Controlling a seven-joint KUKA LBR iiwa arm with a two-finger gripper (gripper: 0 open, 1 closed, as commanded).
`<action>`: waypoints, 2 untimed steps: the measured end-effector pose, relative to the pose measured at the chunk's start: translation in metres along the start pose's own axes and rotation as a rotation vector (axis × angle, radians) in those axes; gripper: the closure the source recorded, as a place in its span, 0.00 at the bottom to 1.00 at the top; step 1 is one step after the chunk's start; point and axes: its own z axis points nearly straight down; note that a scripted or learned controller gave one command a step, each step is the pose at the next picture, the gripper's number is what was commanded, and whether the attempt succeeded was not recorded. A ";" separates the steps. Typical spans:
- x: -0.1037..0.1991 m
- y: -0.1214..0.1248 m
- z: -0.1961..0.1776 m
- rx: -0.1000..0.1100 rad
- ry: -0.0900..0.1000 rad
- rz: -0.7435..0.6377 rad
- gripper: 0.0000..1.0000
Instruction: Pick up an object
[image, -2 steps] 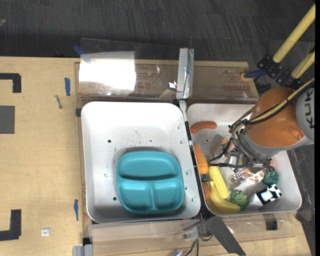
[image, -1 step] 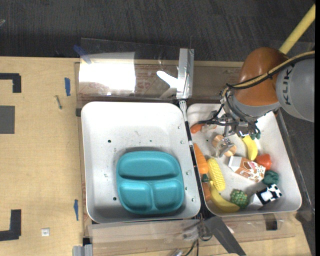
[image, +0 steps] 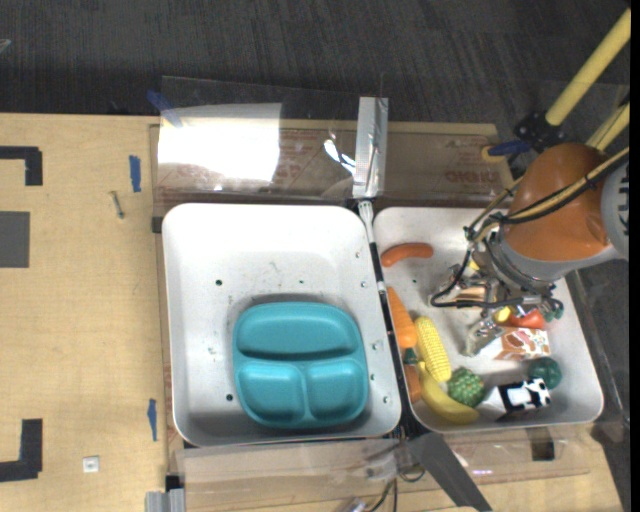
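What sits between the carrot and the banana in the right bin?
In the camera view, the corn cob lies between the carrot and the banana, running diagonally. Its lower end comes close to the banana and the broccoli.

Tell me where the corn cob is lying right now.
The corn cob lies in the right bin, near its left wall, between the carrot and the broccoli, above the banana.

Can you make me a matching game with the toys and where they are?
Things:
1. teal divided plastic plate
2. yellow toy corn cob
3. orange toy sausage
4. black-and-white toy cow

Places:
A. far end of right bin
B. near right corner of right bin
C. left bin
D. beside the carrot, along right bin's left wall

Pairs: 1-C, 2-D, 3-A, 4-B
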 end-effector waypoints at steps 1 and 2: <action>-0.020 0.023 0.000 0.002 -0.003 0.125 0.00; -0.024 0.017 0.000 0.003 -0.007 -0.328 0.00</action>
